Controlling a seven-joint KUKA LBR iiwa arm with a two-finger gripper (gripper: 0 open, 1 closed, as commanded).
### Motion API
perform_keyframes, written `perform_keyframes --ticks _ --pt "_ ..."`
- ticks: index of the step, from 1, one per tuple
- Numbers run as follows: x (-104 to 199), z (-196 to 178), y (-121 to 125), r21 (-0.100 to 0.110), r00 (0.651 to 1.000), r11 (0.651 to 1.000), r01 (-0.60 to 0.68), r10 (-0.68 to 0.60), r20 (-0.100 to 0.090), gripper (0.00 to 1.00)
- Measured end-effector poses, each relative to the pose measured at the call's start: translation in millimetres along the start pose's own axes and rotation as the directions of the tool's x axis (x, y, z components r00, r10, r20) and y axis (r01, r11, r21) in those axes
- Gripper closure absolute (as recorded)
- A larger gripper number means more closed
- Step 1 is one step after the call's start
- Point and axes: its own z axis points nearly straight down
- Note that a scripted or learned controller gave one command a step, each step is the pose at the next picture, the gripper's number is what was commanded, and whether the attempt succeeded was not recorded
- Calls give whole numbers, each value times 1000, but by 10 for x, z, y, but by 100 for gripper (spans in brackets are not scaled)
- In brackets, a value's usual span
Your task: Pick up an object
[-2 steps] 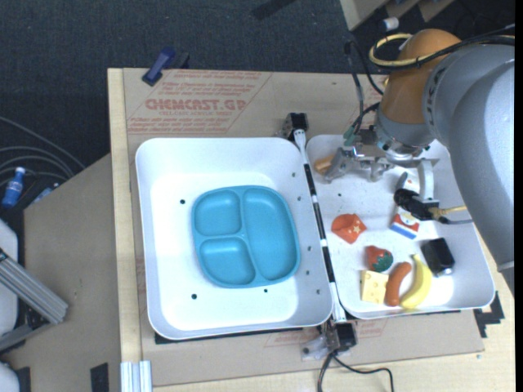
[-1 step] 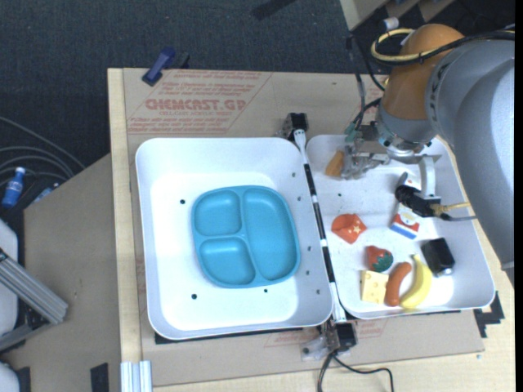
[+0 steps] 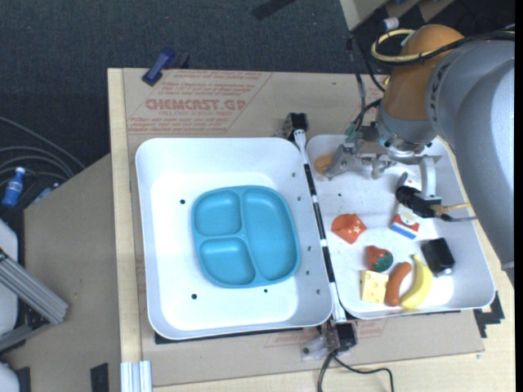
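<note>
Cardboard covers the bench under two white bins: nearest, the right bin [image 3: 466, 288] clusters a banana [image 3: 419, 282], sausage [image 3: 397, 283] and cheese [image 3: 374, 287] as ready pickings, while the left holds a blue tray [image 3: 245, 235]. Farther back the gripper [image 3: 359, 160] hangs low over an orange piece [image 3: 324, 163] at the bin's corner, likely the target, its grip impossible to judge. Beyond, the board reads "CHEMCAST".

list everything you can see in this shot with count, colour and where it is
bins: 2, white, side by side on the bench
tray: 1, blue, three sections, in the left bin
red block: 1, red, middle of the right bin
cheese: 1, yellow, right bin near edge
sausage: 1, reddish brown, beside the cheese
banana: 1, yellow, right of the sausage
black block: 1, black, right bin, right side
orange item: 1, orange, far left corner of the right bin
arm: 1, grey with orange band, over the right bin
gripper: 1, grey, beside the orange item
</note>
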Motion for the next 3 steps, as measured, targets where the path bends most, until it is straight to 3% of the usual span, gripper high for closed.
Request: perform_keyframes --ticks 1,2,3 --pt "-22 93 1 1 1000 1000 0 0 1 0" --pt "-8 -12 11 -5 1000 1000 0 0 0 100" --pt "-10 -7 5 -2 1000 1000 0 0 0 0"
